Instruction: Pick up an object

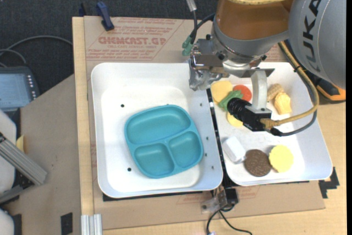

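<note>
My gripper (198, 80) hangs low over the back of the divider between the two bins, under the arm's orange band. Just to its right in the right bin (316, 151) lie a pale yellow wedge (221, 89), a red tomato-like piece (242, 92) and a green piece (231, 98). The robot's own black part partly hides a flat yellow piece (236, 120). A tan and yellow lumpy item (278, 99) lies further right. Toward the front sit a white block (232, 148), a brown round cookie (256, 162) and a yellow disc (281, 157).
A teal divided plate (163, 140) lies in the middle of the left bin (107, 91). The big arm body covers the right bin's back edge. Brown cardboard (137, 38) runs behind the bins.
</note>
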Robot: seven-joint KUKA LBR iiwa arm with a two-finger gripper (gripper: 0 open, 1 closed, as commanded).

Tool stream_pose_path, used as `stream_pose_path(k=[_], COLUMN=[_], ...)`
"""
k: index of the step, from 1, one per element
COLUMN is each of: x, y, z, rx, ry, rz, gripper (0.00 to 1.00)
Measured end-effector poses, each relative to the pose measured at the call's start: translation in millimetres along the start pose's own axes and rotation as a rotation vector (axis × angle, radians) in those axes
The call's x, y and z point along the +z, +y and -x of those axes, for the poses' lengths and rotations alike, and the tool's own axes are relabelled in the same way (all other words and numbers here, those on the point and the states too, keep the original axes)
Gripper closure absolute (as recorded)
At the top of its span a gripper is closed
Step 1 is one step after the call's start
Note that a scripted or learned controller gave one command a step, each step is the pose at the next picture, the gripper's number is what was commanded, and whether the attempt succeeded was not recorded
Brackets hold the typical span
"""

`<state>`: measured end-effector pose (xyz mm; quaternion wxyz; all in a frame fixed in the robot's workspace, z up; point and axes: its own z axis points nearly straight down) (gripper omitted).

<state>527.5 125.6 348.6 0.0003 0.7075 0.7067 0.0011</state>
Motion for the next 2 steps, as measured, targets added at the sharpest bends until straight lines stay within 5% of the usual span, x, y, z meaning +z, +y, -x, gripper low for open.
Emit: stream_pose_path(k=[1,2], x=[126.0,-113.8], y=[-36.0,-16.6], z=[-57.7,-25.3], rx=[-0.007,-0.001], ry=[-0.003,0.004], rz=[-0.016,0.017], gripper=[1.00,1.00])
